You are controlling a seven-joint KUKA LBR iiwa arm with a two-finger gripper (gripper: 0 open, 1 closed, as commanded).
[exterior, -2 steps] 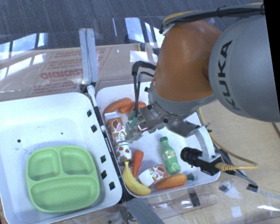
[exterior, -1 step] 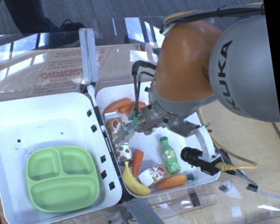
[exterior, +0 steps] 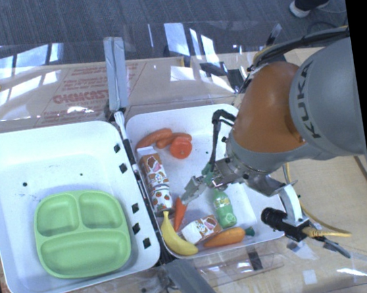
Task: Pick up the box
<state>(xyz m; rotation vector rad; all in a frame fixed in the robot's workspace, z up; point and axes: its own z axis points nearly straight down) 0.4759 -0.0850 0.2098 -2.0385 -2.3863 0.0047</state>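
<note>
Rt bin (exterior: pixel 189 115): cluttered w/ toy food. The box (exterior: pixel 156 181), a tall brown-and-white carton, lies flat along the bin's left wall, long axis running top to bottom of view. Gripper (exterior: pixel 200 186) hangs low just to its right, above the orange carrot (exterior: pixel 178 213), close to the box's lower end but apart from it. Fingers look partly spread w/ nothing between them; box not gripped.

Neighbours: banana (exterior: pixel 175 239) below the box; second small carton (exterior: pixel 201 228) beside the banana; green bottle (exterior: pixel 223 209) just rt of gripper; long carrot (exterior: pixel 223 238) along the bottom wall; sausages (exterior: pixel 156 138) and tomato (exterior: pixel 181 147) above the box. Lt bin (exterior: pixel 8 162) holds a green divided plate (exterior: pixel 82 231).

Risks (judgement):
- Box sits v. close to the bin wall, so the far finger may have no gap to enter; could land on top of the box and skid off.
- Gripper is nearer the carrot and bottle than the box centre; closing here likely grabs the wrong item or air.
- End-grab on a long flat carton: could pivot and drop out on lift.
- Two cartons in bin; the small one by the banana could be taken by mistake.
- Bulky wrist hides part of the rt side.

Writing: "KUKA" on the arm (exterior: pixel 308 113), clear. Red mirrored print on cardboard (exterior: pixel 80 93) behind the bins, not legible. Box graphics too small to read.
</note>
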